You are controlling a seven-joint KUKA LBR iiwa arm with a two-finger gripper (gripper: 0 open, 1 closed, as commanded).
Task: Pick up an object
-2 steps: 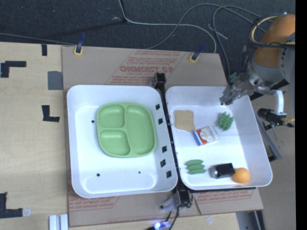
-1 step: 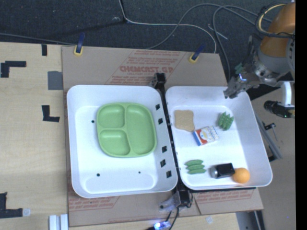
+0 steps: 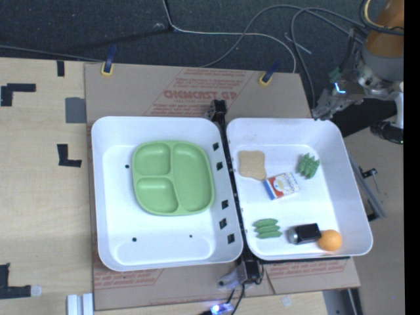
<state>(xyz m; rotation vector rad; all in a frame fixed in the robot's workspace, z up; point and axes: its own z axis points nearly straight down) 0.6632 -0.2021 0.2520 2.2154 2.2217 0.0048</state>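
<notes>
Orange ball (image 3: 330, 241) in right bin's (image 3: 346, 176) near corner, gripper (image 3: 326, 108) past far rim, grip unclear

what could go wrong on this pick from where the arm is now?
1. The black block and orange ball sit touching in the right bin's near corner, against the wall; a grasp there could catch both or clip the rim.
2. The ball may roll away when nudged.
3. The end effector sits above the bin's far right corner, so a steep descent might strike that rim.
</notes>
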